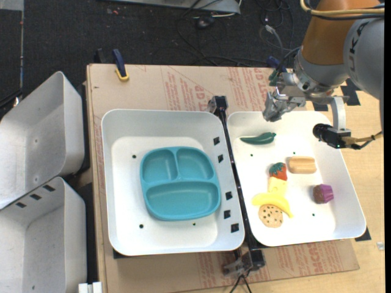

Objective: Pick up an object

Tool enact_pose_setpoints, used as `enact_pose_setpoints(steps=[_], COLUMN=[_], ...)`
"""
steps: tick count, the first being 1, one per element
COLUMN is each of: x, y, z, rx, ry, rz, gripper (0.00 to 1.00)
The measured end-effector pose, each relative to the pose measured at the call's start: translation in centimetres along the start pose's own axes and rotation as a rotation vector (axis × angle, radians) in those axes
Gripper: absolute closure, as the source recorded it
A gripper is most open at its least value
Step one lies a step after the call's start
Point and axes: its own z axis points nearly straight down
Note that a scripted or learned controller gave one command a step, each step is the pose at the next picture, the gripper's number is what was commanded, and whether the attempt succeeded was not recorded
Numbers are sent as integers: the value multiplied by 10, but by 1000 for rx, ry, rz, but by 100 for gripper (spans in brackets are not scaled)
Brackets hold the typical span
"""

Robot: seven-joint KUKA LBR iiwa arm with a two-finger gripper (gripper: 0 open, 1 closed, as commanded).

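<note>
Just below the gripper (275,112), its opening impossible to tell, lies the green pepper (258,138), apart from it.

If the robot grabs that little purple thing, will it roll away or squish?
The purple thing looks chunky and rounded, lying on the flat floor of the right bin, so a nudge might roll it. It looks like small toy food, so probably light and firm. It looks smooth, so it could slip.

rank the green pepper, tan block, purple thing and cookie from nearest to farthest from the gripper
From the gripper:
1. Green pepper, just below it, right bin's upper part.
2. Tan block, mid-bin.
3. Purple thing, toward the right edge.
4. Cookie, bin's lower part.
</note>
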Motion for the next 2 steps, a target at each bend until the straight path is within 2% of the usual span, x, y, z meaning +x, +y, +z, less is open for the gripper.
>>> enact_pose_setpoints(steps=[1, 2], x=[58, 111], y=[10, 9], z=[3, 18], rx=[-1, 5], ry=[0, 0], rz=[-1, 1], gripper=[100, 100])
